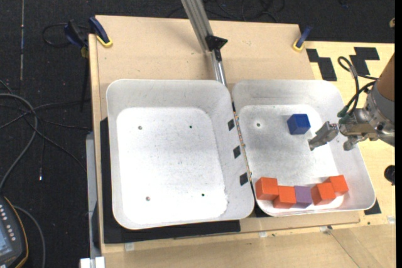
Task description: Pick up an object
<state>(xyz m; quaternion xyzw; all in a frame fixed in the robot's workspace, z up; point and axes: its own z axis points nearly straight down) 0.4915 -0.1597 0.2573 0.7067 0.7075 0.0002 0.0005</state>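
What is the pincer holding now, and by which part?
Nothing. The pincer hangs over the right bin, apart from the blue cube, with no object between its fingers.

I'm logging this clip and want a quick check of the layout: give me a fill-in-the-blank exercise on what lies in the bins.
1. The blue cube lies in the ____ bin of the camera view.
2. The row of blocks along that bin's near wall holds one ____ block among orange blocks.
3. The orange blocks in that row number ____.
4. The pincer hangs over the right bin, to the ____ of the blue cube.

Missing words: right; purple; four; right
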